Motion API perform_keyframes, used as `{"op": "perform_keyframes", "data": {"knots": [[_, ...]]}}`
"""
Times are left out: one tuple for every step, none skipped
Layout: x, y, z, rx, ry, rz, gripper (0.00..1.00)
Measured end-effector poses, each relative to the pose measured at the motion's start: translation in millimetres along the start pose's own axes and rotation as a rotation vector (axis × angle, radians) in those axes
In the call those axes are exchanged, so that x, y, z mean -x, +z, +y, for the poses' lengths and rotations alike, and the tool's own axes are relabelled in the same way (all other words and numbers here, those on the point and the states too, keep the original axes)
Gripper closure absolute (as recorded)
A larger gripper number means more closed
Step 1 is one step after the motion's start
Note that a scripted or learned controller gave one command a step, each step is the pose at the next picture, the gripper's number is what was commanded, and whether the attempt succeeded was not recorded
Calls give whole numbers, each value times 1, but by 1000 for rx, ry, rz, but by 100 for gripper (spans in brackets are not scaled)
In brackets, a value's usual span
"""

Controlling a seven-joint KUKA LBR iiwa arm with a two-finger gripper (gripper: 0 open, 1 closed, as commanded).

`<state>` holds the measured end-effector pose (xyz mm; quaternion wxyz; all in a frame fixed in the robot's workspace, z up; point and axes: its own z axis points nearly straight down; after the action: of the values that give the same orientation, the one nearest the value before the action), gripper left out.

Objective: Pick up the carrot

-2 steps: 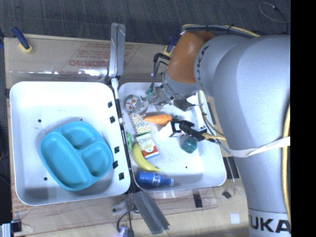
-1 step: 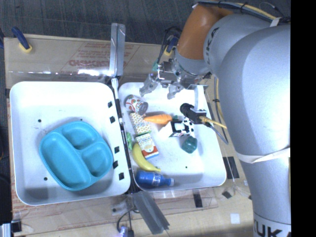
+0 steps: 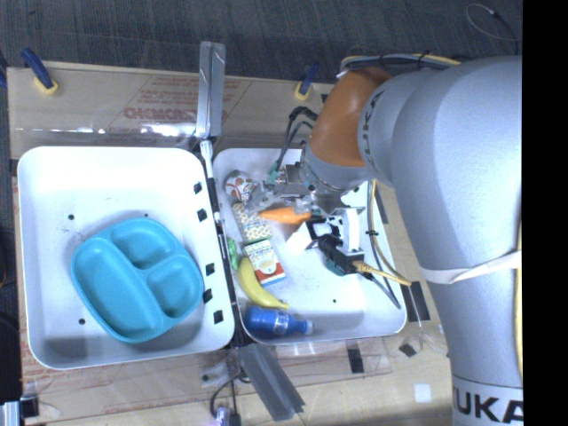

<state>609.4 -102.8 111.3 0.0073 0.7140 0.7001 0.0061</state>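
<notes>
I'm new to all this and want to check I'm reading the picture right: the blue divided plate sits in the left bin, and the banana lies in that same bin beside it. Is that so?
Not quite. The camera view shows the blue divided plate in the left bin, but the banana lies in the right bin, near the blue bottle and the carrot.

A blue divided plate (image 3: 138,278) lies in the left white bin (image 3: 53,185), toward its near left corner. In the right bin (image 3: 355,313), a banana (image 3: 257,288) and a blue bottle (image 3: 275,324) sit by the near edge. A small carton (image 3: 264,262) touches the banana's far end.
</notes>
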Motion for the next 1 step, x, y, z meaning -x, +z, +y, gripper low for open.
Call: {"op": "perform_keyframes", "data": {"knots": [[2,-11,1,0,-2,-3,100]]}}
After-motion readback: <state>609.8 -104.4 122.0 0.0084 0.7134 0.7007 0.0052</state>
